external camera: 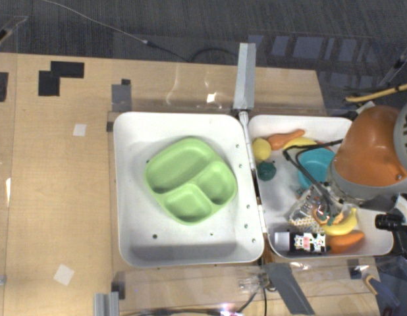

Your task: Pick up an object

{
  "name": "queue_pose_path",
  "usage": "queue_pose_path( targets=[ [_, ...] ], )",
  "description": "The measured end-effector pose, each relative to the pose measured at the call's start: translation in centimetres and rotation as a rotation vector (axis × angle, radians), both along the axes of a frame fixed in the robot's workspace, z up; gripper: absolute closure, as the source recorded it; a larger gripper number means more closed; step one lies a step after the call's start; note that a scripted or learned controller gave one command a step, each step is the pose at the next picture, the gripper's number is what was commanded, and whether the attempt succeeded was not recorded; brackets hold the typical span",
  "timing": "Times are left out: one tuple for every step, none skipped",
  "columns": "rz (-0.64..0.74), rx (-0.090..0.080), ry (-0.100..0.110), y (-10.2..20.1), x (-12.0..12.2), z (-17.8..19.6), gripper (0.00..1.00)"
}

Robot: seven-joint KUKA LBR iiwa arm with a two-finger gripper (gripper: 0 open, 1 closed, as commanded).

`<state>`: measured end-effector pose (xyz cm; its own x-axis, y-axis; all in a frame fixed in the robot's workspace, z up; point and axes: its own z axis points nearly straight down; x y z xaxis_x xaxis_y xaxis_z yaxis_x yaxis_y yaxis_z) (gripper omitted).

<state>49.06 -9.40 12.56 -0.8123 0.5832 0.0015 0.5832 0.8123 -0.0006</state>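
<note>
The right bin (pixel 277 191) holds several small items: a yellow lemon (pixel 261 149), an orange carrot-like piece (pixel 287 139), a teal ball (pixel 266 171), a blue cup (pixel 317 165), a yellow banana (pixel 343 224), an orange piece (pixel 346 240) and a black box with a white label (pixel 305 242). My gripper (pixel 313 208) hangs low in this bin, just left of the banana and above the black box. The orange wrist band (pixel 375 147) covers the bin's right part.
The left bin (pixel 131 176) bears a green divided plate (pixel 190 180). A grey metal post (pixel 244 78) stands behind the wall between the bins. The wooden bench (pixel 52 189) stretches to the left, with black markers at its far left.
</note>
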Motion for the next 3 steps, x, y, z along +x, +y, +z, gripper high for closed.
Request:
queue_pose_path(
  targets=[
    [-0.251, 0.0, -0.016, 0.8, 2.1, 16.2, 1.0],
    [-0.331, -0.001, 0.002, -0.4, 6.1, 4.6, 1.0],
    [-0.551, 0.002, -0.015, 0.3, 8.0, -3.5, 1.0]
  ],
)
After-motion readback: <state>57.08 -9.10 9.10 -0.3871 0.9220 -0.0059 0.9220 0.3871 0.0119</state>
